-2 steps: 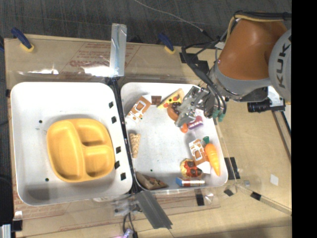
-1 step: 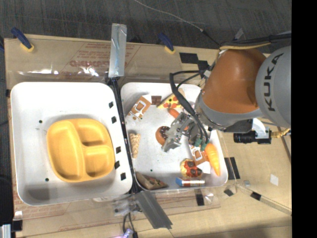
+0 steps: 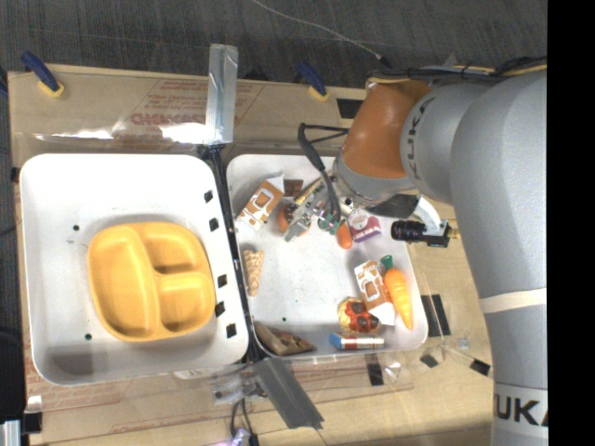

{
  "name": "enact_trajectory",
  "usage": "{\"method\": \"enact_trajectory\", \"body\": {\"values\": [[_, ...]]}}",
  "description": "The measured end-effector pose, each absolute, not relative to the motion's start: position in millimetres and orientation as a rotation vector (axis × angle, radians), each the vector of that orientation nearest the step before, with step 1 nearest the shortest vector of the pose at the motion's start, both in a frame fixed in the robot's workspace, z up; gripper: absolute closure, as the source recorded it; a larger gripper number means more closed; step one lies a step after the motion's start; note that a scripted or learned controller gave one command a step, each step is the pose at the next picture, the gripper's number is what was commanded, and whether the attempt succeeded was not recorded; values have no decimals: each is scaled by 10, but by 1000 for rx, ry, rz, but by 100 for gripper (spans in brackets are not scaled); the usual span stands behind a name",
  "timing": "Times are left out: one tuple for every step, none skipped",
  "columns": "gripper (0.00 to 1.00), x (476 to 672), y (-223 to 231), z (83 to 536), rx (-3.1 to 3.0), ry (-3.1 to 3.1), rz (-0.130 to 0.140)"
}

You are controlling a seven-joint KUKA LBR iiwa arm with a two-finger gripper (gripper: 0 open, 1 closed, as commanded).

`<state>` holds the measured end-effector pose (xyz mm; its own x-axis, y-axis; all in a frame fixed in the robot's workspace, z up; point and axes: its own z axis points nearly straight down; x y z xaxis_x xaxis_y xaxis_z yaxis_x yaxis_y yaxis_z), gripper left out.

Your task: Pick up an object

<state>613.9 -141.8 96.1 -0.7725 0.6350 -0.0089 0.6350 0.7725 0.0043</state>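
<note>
Toy carrot (image 3: 399, 295) in right bin (image 3: 307, 286), end effector (image 3: 311, 214) above

The grey arm (image 3: 483, 156) reaches in from the right, its orange band (image 3: 383, 130) bent down just behind the wrist, with the gripper (image 3: 311, 214) pointing left and downward beyond it

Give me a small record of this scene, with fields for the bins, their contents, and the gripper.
left bin: holds a yellow tray with compartments
right bin: holds small toys and packets
carrot: near the bin's right wall, beside a small box
marker: near the bin's front edge
cone: by the bin's left wall
gripper: low over the back of the right bin, among items
fingers: state cannot be told
</note>
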Motion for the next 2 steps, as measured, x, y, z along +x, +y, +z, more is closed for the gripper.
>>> {"method": "enact_trajectory", "body": {"values": [[100, 6161, -1692, 1912, 1459, 2777, 0], [100, 5853, -1465, 2546, 1650, 2669, 1]]}}
